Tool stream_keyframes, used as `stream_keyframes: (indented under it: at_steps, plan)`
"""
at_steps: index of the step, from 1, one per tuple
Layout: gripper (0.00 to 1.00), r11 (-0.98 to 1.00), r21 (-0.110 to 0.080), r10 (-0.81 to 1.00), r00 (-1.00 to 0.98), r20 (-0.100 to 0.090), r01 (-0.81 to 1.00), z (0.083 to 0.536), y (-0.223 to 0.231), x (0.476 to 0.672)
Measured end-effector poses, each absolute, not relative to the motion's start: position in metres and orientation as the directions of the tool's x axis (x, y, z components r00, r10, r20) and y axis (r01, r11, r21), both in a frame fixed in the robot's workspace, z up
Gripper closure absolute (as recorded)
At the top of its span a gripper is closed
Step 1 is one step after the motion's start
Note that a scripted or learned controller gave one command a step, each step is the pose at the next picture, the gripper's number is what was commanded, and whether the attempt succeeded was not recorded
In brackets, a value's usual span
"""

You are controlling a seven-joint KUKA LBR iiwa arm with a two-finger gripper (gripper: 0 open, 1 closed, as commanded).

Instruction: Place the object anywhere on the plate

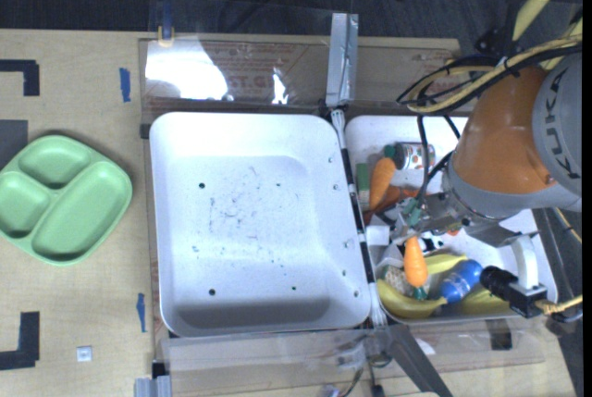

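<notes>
The gripper (421, 221) is down in the right bin (527, 242), low over the clutter, and how far its fingers are parted is impossible to make out from here; the grey wrist and dark cabling crowd right over it, so whether it has hold of anything cannot be told. Just below it lies a small carrot (415, 264), pointing roughly away from the gripper, possibly touching it at the upper end. The arm (504, 150) comes in from the right, its orange band bulking over the bin's far half, the wrist bent down and to the left toward the pile. Under the carrot sits a banana (412, 301) along the near wall, with a blue bottle (460, 282) lying across it. A bigger orange piece (380, 182) stands beside the divider, a can (407, 155) behind it. The left bin (250, 219) lies alongside. Well apart, out on the bench (83, 312) at far left, rests the green plate (60, 197), three compartments.
</notes>
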State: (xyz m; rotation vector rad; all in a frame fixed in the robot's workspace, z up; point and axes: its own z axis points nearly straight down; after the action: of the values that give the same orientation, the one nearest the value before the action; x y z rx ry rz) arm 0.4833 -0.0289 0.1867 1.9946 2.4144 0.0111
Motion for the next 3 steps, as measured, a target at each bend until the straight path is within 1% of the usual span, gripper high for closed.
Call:
stream_keyframes:
  at_steps: [1, 2, 3]
  plan:
    - [1.00, -0.196, 0.000, 0.981, 0.196, -0.001, 0.981, 0.183, 0.017, 0.480]
    - [1.00, -0.505, -0.002, 0.863, 0.505, -0.003, 0.863, 0.183, 0.059, 0.491]
    - [1.00, -0.765, -0.002, 0.644, 0.765, -0.004, 0.644, 0.183, 0.061, 0.537]
